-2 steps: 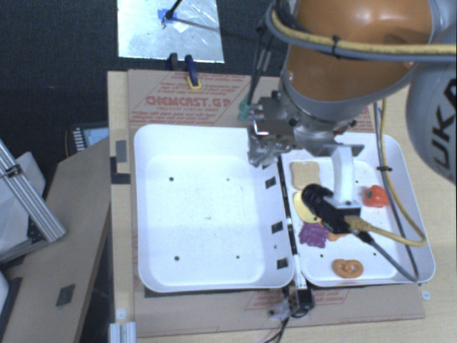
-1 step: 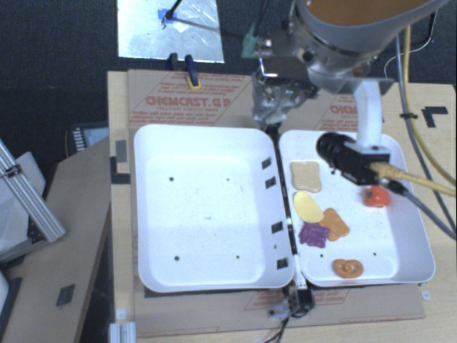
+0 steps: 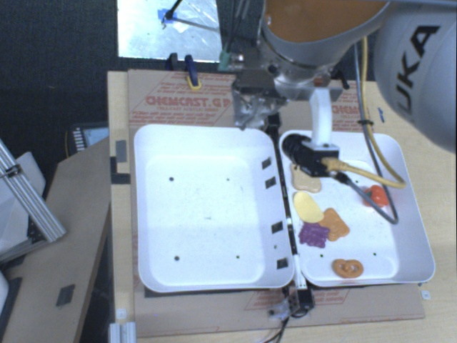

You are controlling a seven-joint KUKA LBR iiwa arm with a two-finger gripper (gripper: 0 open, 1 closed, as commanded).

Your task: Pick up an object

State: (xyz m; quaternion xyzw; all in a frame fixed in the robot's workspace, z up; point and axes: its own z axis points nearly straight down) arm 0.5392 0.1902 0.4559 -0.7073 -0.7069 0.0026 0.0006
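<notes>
Cardboard-topped worktop: we cannot tell how the end effector, near the right bin's far corner, stands. That bin holds a smooth yellow oval, a purple chunk, a knotted pretzel and a cable-crossed red piece.

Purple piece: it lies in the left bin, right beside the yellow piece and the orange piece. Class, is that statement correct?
Not quite. The purple piece lies in the right bin, not the left. The camera view shows it there, right beside the yellow piece and the orange piece.
</notes>
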